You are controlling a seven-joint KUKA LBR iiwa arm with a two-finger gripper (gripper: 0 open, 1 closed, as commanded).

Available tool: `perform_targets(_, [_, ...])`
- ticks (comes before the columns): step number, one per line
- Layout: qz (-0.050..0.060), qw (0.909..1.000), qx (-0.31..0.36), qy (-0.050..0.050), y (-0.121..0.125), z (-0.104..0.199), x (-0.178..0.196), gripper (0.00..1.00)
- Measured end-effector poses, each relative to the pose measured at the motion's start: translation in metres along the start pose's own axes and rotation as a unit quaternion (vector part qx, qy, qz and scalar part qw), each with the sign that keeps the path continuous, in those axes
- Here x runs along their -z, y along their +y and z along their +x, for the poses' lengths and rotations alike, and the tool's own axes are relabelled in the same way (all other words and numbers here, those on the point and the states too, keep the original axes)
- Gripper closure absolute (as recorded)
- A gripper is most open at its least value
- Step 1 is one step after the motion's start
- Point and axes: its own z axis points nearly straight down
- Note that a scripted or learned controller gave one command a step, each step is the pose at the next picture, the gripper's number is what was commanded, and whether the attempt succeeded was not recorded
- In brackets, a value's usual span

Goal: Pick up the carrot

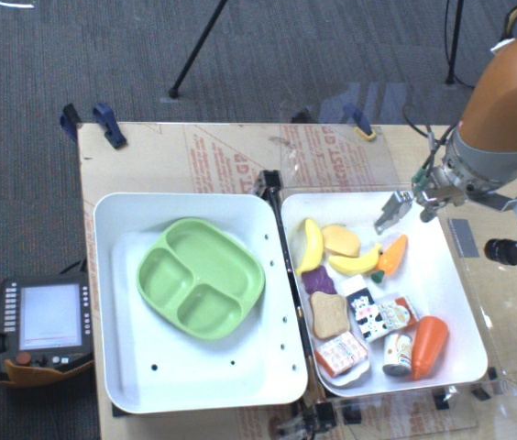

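Fingers (pixel 394 211) of the gripper sit at the upper right of the frame, above the far edge of the right bin (pixel 460 287); whether they are open or closed cannot be told, and nothing is seen between them. Behind them the grey wrist and orange band of the arm (pixel 497 108) run off the right edge. Just below the fingers lies a small orange carrot (pixel 392 255), tilted, touching the tip of a banana (pixel 355 264). A second banana (pixel 311 244) stands beside a pale yellow piece (pixel 341 239). Nearer the lower edge, the same bin holds a purple item (pixel 318 280), a slice of toast (pixel 329 314), a cow-print carton (pixel 362 312), a red-and-white packet (pixel 341 354), a can (pixel 397 354) and a larger orange carrot (pixel 428 345) at the lower right corner. Left bin (pixel 112 356), centre-left, carries a green divided plate (pixel 201 278). Both bins rest on a cardboard-covered table (pixel 203 154). A handheld pendant (pixel 43 324) lies on the floor at lower left.
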Motion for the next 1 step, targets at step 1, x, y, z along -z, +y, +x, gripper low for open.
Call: perform_targets(1, [-0.005,0.9985,0.055,-0.002,0.0031,-0.0288,-0.1250,0.00])
